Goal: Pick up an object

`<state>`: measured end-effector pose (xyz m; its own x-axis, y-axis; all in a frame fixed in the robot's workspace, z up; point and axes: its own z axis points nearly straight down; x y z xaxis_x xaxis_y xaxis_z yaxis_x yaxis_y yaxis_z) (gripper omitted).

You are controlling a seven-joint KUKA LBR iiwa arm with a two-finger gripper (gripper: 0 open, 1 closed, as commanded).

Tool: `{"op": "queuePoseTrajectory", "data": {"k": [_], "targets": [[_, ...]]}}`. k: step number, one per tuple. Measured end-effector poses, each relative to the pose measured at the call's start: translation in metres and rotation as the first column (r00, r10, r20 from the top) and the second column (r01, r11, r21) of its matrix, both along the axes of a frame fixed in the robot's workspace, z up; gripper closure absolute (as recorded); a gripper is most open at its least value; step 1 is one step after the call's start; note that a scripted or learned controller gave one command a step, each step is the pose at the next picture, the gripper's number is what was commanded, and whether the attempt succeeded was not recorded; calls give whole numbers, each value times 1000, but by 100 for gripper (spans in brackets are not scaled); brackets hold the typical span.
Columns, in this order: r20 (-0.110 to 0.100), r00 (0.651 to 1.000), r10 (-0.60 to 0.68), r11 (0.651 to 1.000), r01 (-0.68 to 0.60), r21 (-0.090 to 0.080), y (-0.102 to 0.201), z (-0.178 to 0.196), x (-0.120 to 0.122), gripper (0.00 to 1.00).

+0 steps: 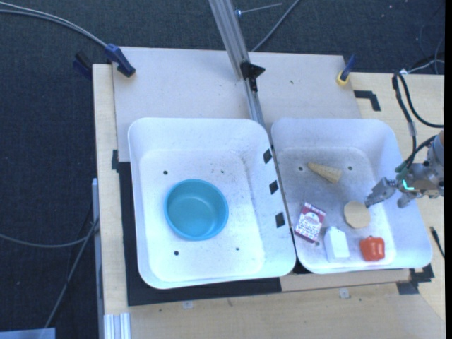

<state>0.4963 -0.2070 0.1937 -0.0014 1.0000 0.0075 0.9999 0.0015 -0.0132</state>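
The right bin (332, 136) holds several small objects: a tan cone (325, 171), a round beige piece (357, 215), a red and white packet (309, 222), a white block (336, 244) and a red item (372, 248). A blue bowl (196, 209) sits in the left bin (191, 136). My gripper (387, 198) reaches in from the right edge, low over the right bin's right side. It hangs just above and to the right of the beige piece. Its fingers are open with nothing between them.
A metal pole (229, 27) slants down from the top toward the gap between the bins. Blue and yellow clamps (120, 58) grip the board's far corners. Cables run along the right side near the arm.
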Motion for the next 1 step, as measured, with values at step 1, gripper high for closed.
{"op": "queuePoseTrajectory", "data": {"k": [1], "targets": [[3, 1000, 0, 1000, 0, -1, 0, 1, 1, 0]]}}
